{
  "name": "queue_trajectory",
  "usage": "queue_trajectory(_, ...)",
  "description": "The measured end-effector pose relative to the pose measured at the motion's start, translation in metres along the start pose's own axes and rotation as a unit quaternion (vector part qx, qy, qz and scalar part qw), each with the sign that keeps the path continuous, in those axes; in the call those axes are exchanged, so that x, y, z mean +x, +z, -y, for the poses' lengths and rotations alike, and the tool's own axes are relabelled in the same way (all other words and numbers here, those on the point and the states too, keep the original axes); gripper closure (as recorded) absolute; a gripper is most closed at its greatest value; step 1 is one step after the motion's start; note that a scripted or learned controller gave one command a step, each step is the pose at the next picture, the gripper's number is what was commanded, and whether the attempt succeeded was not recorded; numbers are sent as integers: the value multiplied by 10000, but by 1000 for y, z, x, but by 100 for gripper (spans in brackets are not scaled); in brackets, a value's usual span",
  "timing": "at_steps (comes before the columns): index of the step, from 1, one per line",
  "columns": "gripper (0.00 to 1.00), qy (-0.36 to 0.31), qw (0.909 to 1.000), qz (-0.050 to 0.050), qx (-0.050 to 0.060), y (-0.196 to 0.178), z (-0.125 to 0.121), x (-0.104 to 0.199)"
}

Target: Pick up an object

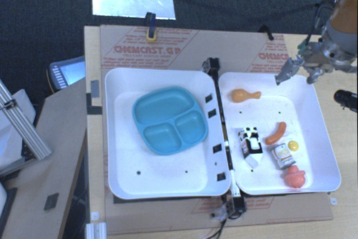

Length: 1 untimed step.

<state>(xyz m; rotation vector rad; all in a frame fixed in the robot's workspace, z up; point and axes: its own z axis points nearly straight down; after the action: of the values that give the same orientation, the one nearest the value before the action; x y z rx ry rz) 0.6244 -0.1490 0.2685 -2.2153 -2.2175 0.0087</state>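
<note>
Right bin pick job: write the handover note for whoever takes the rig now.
Gripper: open, holding nothing, above the far right corner of the right bin.
In the right bin: orange drumstick toy, sausage, black-and-white carton, small can, yellow piece, pink toy.
Left bin: blue divided plate.
Done: nothing picked yet.
Left: descend, grasp one object, lift it.

This looks like a robot lab. Two white bins [162,187] sit on a bench [184,45] covered with printed board. Cables [224,5] run across dark carpet [39,8], near a metal frame [22,126].
</note>
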Motion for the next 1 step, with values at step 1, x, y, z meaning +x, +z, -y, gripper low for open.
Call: queue_trajectory(1,0,-11,10000,9,-53,-7,-2,0)
